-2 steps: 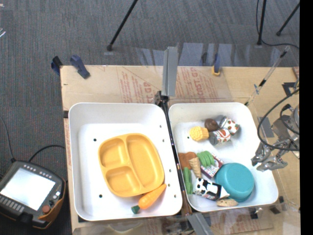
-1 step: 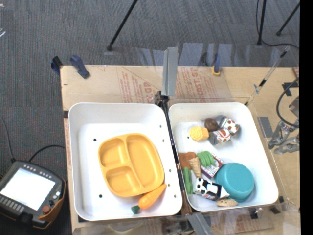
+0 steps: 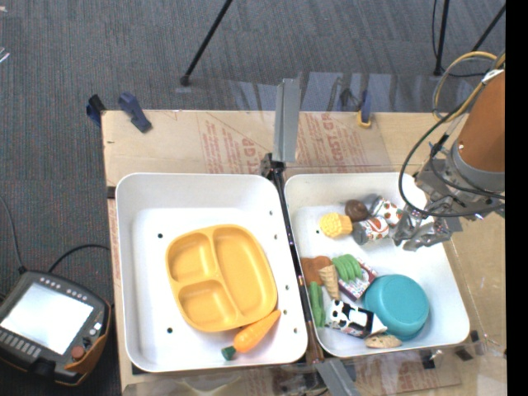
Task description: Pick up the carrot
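Note:
The orange carrot with a green stem end lies in the left bin, against the near right rim of the yellow divided plate. My gripper hangs over the right side of the right bin, far to the right of the carrot. Its dark fingers point down and left, close to a red-and-white can. I see nothing between them.
The right bin holds a teal bowl, a yellow corn piece, a brown ball, green toy vegetables, a black-and-white cow toy and other small items. A metal divider stands between the bins at the back.

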Available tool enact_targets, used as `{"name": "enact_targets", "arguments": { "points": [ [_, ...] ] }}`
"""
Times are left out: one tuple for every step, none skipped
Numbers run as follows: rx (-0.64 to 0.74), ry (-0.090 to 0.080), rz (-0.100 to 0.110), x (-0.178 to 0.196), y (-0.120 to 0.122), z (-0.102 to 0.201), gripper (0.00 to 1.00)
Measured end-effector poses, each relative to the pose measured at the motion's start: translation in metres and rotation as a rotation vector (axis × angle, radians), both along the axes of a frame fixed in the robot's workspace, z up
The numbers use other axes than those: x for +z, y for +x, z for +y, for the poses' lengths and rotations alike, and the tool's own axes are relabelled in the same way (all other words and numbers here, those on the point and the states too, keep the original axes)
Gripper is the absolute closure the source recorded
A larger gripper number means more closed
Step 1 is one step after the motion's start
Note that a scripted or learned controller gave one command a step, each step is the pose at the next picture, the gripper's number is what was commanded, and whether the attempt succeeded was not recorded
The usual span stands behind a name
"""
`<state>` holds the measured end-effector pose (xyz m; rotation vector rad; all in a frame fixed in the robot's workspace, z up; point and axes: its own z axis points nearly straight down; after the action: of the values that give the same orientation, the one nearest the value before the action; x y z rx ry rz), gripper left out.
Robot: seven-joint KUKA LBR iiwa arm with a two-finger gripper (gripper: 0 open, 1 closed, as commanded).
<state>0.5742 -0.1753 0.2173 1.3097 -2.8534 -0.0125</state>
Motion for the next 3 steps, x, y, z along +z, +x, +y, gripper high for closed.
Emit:
{"name": "enact_targets", "arguments": {
  "points": [
    [-0.013, -0.006, -0.011, 0.040, -0.006, -0.032, 1.00],
    [0.247, -0.001, -0.003, -0.009, -0.087, -0.035, 1.00],
    [0.113, -0.005, -0.013, 0.063, -0.013, -0.036, 1.00]
  ]
}}
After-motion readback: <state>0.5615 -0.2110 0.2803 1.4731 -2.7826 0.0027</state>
